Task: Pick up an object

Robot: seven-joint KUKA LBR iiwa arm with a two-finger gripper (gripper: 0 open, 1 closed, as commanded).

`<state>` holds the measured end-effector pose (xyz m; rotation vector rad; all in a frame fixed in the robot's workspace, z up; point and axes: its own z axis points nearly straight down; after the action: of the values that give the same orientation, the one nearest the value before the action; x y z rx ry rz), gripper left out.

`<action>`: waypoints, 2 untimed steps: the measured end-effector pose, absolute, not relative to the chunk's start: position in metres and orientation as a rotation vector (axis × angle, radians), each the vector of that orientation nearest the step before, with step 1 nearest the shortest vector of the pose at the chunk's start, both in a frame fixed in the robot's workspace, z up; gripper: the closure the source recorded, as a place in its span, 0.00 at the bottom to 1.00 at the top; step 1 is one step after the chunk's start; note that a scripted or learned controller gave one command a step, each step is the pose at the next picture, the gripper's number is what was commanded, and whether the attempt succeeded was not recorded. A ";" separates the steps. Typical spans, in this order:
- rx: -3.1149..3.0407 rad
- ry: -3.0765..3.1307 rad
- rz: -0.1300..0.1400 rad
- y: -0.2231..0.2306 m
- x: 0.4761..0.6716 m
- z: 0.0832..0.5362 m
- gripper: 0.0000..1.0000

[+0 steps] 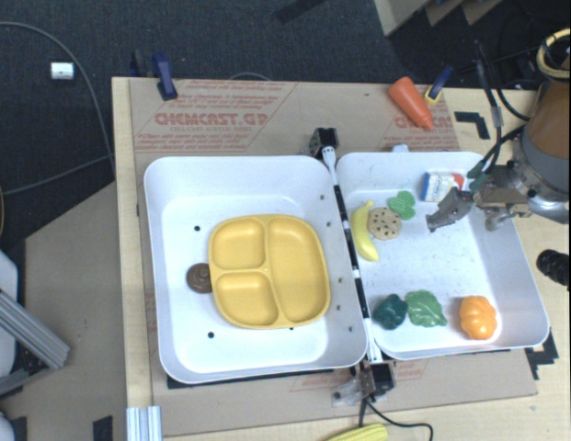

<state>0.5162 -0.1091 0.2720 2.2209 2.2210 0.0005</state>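
1. Left bin (165,246): yellow divided tray (267,270) lies in the middle, with a small brown round piece (199,277) tucked against the tray's left edge. Nothing here is being reached for.
2. Divider zone: a banana (362,234) lies in the right bin (515,265) just beside the shared wall, with a speckled cookie-like disc (384,223) touching it.
3. Right bin, upper part: a light green leafy piece (402,204) sits near the disc, and a blue-and-white carton (438,186) lies by the back wall.
4. Right bin, front row: dark green piece (390,311), lighter green piece (425,308), orange fruit (477,317), all resting on the floor.
5. Gripper (448,213): in over the right bin from the right, just beside the carton and the leafy piece. Too blurred to tell how the tool is set, and no item is seen in it.
6. Progress: pick looks not yet done; every object seems to sit in its bin. Left, as a judgement: settle on a target, close on it, lift clear.
7. Off-bin: orange carrot-like toy (412,104) lies on the board behind the bins, well apart from the gripper.
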 end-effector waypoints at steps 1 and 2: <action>2.223 2.221 -0.001 -0.174 0.573 0.176 0.00; 2.217 2.219 0.007 -0.136 0.640 0.087 0.00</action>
<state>0.6396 -0.1359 0.0870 2.2171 2.2194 0.0071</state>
